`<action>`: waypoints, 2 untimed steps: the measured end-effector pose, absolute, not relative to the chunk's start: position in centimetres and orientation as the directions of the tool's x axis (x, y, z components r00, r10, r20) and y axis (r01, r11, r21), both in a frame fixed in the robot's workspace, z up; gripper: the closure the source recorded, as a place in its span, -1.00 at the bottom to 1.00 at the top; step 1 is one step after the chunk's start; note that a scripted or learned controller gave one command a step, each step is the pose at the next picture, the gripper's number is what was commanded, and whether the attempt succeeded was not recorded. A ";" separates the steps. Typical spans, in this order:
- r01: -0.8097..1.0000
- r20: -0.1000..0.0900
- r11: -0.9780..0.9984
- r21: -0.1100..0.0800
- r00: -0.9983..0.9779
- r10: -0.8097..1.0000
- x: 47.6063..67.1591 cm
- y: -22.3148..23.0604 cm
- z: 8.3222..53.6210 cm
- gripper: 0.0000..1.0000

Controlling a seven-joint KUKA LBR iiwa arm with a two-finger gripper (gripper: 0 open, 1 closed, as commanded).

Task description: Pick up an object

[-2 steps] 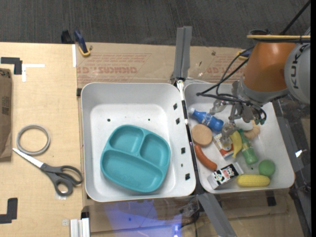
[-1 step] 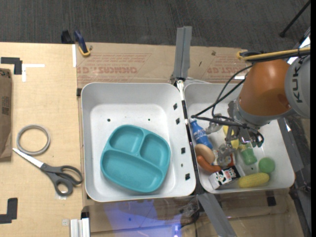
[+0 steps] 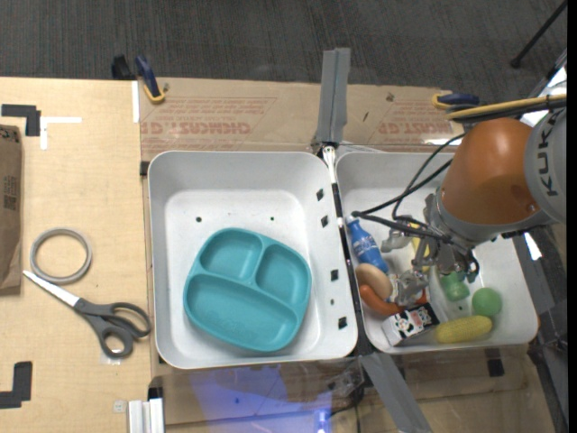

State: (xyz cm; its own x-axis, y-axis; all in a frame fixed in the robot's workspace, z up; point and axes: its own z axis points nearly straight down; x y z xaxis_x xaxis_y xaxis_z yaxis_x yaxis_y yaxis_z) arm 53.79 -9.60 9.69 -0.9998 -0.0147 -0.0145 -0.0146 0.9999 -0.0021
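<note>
The arm [image 3: 491, 174] bears the letters "KU" on its grey casing. Its jaws [image 3: 424, 273] hang low in the right bin [image 3: 505, 332]; whether they are open or closed cannot be told. Beside them lie a blue bottle [image 3: 365, 242], a yellow corn-shaped toy [image 3: 464, 329] and a green ball [image 3: 487, 300].

Scissors [image 3: 95, 316] lie on the table [image 3: 81, 197], left of the bins. A tape roll [image 3: 60, 254] sits just above them.
</note>
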 end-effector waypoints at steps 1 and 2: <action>0.160 -0.014 0.987 0.000 -0.987 0.160 50.7 -9.3 9.5 -1.00; 0.025 -0.005 1.000 -0.001 -1.000 0.025 58.6 -17.1 9.3 -1.00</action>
State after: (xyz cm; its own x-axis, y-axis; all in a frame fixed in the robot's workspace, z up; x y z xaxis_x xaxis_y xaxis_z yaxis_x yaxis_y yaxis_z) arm 58.56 -17.09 9.31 -0.9997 0.0250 -0.0052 0.0250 0.9997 -0.0007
